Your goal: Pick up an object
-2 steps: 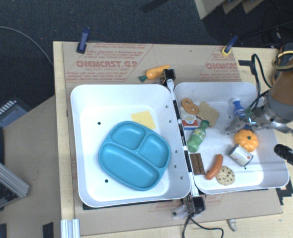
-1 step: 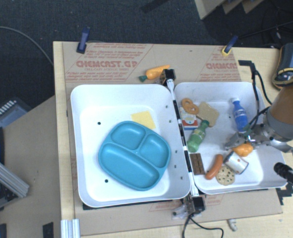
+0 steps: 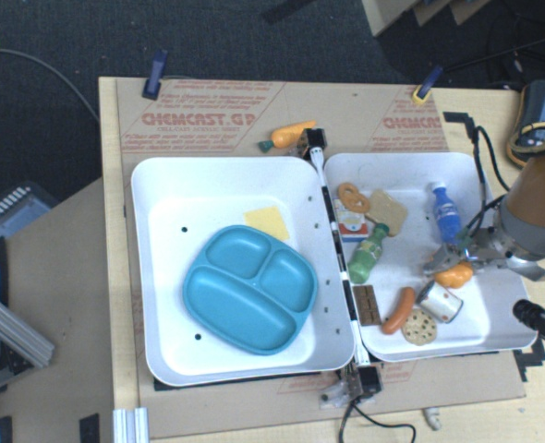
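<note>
Hovering near the right bin's right edge, the claw has an unreadable grip state.

Right bin crowded along its left wall and front, open floor near its back edge, left bin floor mostly covered by blue tray.

Table, printed brown board on top, carries two white bins side by side: left bin, right bin; orange clamp btwn them.
</note>
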Controlling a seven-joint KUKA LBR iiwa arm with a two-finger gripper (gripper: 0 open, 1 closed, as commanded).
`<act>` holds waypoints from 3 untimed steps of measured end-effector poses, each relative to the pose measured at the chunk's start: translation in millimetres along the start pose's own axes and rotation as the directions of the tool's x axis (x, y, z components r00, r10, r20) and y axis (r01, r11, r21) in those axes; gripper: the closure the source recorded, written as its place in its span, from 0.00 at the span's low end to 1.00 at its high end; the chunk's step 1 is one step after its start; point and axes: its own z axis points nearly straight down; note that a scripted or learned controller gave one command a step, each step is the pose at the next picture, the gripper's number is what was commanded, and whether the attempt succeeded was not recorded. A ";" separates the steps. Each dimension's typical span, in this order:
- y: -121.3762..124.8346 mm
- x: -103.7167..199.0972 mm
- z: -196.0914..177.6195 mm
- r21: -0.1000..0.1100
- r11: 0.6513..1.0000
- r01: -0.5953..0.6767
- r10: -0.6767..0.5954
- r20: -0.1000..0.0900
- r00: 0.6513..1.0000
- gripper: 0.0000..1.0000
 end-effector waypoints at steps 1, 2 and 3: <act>35.7 77.4 -9.8 -0.001 1.000 0.003 -0.003 0.000 1.000 1.00; 69.8 147.6 -91.2 -0.001 1.000 0.003 -0.003 -0.001 1.000 1.00; 52.5 187.1 -109.3 0.003 1.000 0.002 -0.002 -0.002 1.000 1.00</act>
